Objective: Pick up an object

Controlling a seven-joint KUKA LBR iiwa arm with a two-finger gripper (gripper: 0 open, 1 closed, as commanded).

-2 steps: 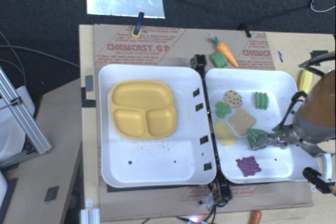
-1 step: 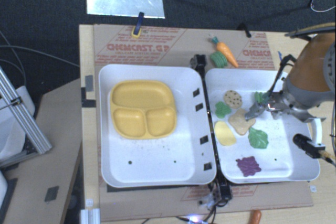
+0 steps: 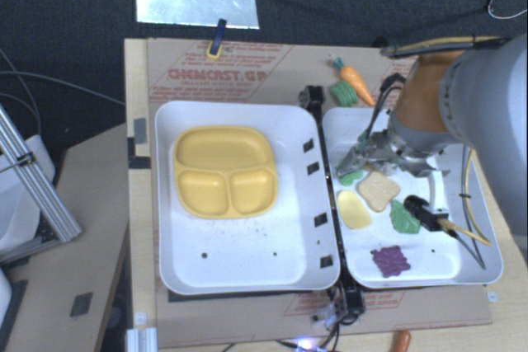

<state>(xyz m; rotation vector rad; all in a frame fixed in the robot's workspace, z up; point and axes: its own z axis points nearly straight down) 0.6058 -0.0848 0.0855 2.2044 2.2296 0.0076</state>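
Toy food pieces are what there is to pick from, and they lie in the right bin [image 3: 478, 260]: a slice of toy bread [image 3: 379, 191] near its middle, a yellow piece [image 3: 355, 210] at seven o'clock of the bread, a green leafy piece [image 3: 403, 218] at four o'clock of it, a purple bunch [image 3: 390, 260] toward six o'clock, and a green scrap [image 3: 350, 176] at ten o'clock of the bread. The gripper [image 3: 369, 151] hangs low just above that scrap and the bread; whether the jaws are spread or pinching anything I cannot tell. This looks like the reach-and-descend step, so next comes closing on one piece and lifting. Counted: two bins, one yellow divided tray [image 3: 224, 171] in the left bin [image 3: 247, 260], five pieces in the right bin, and one toy carrot [image 3: 356, 81] on the desk at twelve o'clock of the right bin.
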